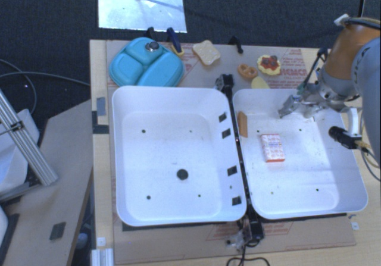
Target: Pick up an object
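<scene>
1. While the pincer hangs over the upper part of the right bin, it is too small and blurred here to tell whether it is released or clenched; nothing can be seen in it.
2. The likeliest target, a small red-and-white box, lies flat on the right bin's floor near the middle, apart from the pincer and nearer the camera.
3. Its long axis runs roughly from the bin's far side to its near side, leaning slightly, with one short end facing the pincer.
4. Risk: a descent from the present spot would probably meet bare floor, since the box sits off to one side.
5. Risk: closing along the long axis may overrun the pincer's span and flick the flat box away.
6. A tan stick lies against the divider wall, awkward to grasp there.
</scene>
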